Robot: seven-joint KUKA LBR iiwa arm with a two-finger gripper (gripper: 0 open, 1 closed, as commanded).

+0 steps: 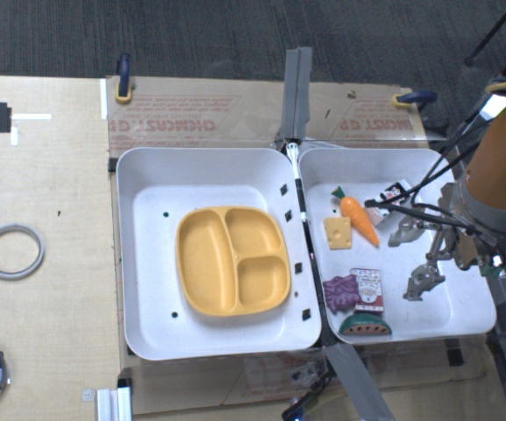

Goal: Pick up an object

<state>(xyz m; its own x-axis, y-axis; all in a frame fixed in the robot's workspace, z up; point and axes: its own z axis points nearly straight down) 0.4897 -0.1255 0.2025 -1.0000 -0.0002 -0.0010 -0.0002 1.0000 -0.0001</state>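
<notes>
Metal gripper [415, 257] fingers spread apart, holding nothing, beside glossy tapered carrot [359, 220]

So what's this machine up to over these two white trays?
A grey robot arm reaches from the right over the right white bin, its metal gripper hanging above the bin's bare floor. It is meant to pick something up. Left of the gripper lie an orange toy carrot, a yellow cheese wedge, purple toy grapes, a small printed box and a watermelon slice. The left white bin holds a yellow divided plate.
</notes>
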